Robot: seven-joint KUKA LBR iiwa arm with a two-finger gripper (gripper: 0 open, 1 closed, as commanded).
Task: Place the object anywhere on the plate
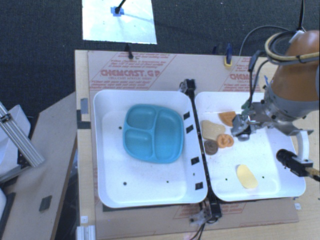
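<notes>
Bench w/ two white bins: left bin has blue plate. Right bin: gripper just beside orange pretzel; finger state can't tell, no grasp visible.

A blue sectioned plate lies flat in the left bin.

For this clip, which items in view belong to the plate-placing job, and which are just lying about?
Job:
- blue plate, left bin
- gripper, beside the food pieces
- orange piece, nearest the gripper, the likely object

Lying about:
- tan piece
- brown piece
- yellow piece
- orange wedge
</notes>
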